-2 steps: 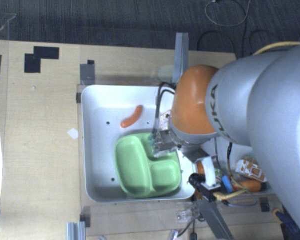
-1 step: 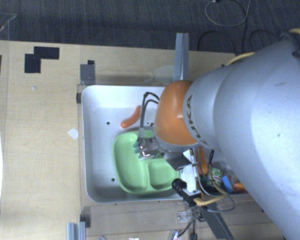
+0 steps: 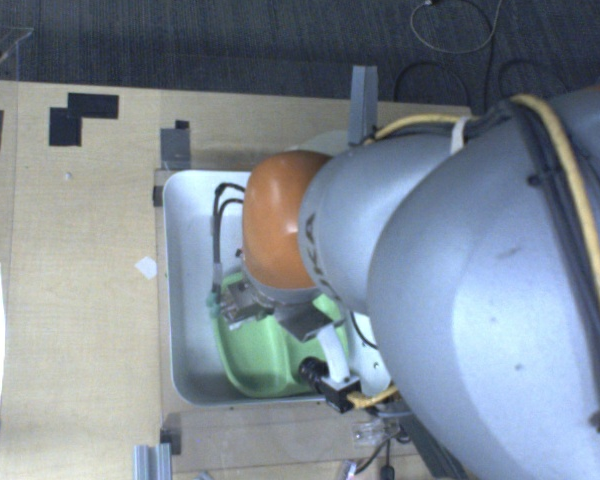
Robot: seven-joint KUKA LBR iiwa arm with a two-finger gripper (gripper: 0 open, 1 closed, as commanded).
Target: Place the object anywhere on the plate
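Arm (image 3: 450, 268), grey with orange band, reaches in from 3 o'clock and hangs low over the bin (image 3: 185, 268), wrist turned down, presumably to work directly above the plate (image 3: 255, 358); plate, green, lies flat toward the bin's 6 o'clock edge, partly covered by the wrist. Gripper (image 3: 255, 303) sits over the plate's 12 o'clock rim; whether the claw is open or closed cannot be told; the object cannot be made out, likely hidden beneath the wrist if present. Writing: dark lettering on the arm's casing, too foreshortened to read; black blocks on the bench (image 3: 70, 268) at 10 o'clock bear no text.
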